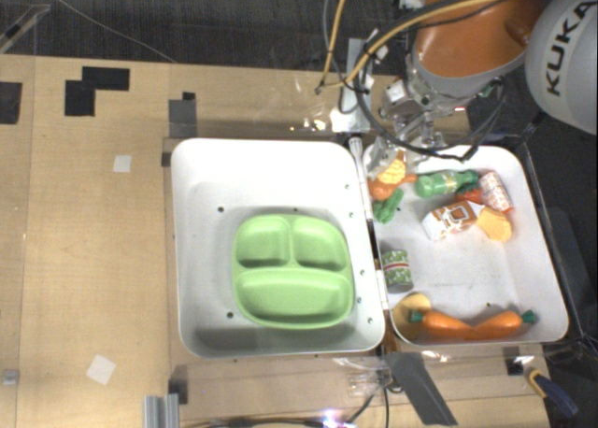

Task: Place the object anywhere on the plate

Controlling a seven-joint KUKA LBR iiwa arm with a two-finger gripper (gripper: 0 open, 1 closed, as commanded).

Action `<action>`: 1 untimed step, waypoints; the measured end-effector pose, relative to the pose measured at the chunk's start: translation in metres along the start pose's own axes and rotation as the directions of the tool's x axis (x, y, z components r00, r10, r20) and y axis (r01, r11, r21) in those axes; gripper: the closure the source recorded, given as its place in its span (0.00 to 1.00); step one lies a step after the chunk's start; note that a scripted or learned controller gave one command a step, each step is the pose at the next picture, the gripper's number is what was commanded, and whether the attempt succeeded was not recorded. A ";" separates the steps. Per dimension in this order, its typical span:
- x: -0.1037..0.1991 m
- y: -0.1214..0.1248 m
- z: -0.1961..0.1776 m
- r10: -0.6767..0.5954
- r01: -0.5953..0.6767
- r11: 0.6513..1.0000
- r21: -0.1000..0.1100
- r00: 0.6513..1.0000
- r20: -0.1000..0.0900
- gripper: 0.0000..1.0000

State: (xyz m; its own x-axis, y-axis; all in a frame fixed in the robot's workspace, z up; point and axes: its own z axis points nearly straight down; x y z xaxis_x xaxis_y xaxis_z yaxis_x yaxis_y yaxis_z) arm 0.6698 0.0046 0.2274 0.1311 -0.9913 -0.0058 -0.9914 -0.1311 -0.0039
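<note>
The green plate point(292, 270), with three compartments, lies in the left white bin point(201, 183) and nothing rests on it. My gripper point(400, 148) hangs over the far left corner of the right bin point(537, 258), below the orange wrist band. Just beneath it lie a yellow and orange toy point(392, 174) and a small orange and green carrot-like piece point(384, 198). Whether the gripper touches the yellow toy I cannot tell.
The right bin also holds a green bottle point(445, 182), a white carton point(451, 220), an orange wedge point(495, 224), a small green can point(397, 269), and carrots point(467, 323) with a yellow piece point(412, 303) along the near wall. Cables loop above the wrist.
</note>
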 end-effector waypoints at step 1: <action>-0.035 0.093 0.045 -0.146 0.146 0.989 -0.003 0.989 -0.001 1.00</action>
State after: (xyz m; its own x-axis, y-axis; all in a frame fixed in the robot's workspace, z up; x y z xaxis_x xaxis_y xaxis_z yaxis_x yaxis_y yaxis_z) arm 0.5735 0.0274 0.1824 0.2741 -0.9617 -0.0043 -0.9617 -0.2741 -0.0014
